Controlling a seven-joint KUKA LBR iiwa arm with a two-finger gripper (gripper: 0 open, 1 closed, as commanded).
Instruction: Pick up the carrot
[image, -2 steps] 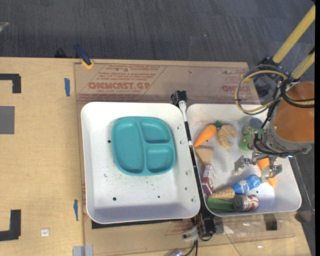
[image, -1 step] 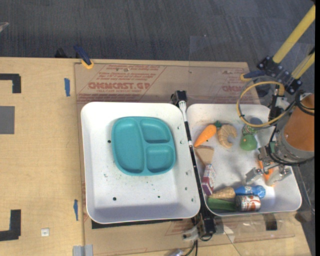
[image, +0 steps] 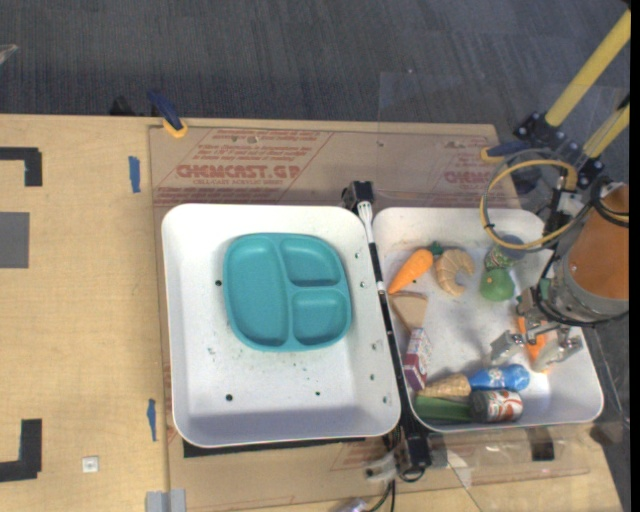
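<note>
The carrot (image: 412, 268), orange with a green top, lies in the upper left part of the right bin (image: 585, 400), close to the divider between the bins. My gripper (image: 535, 340) hangs low over the right side of that bin, well to the right of the carrot and a little nearer the front. It is apart from the carrot. Small orange bits show at the gripper's tip, and I cannot make out what they are.
Around the carrot lie a tan bread piece (image: 455, 272), a green fruit (image: 495, 284) and a brown wedge (image: 408, 308). A blue item (image: 502, 378), a can (image: 495, 404), a green vegetable (image: 440, 406) and a packet (image: 415, 358) crowd the front. The left bin (image: 190, 380) holds a teal divided plate (image: 288, 290).
</note>
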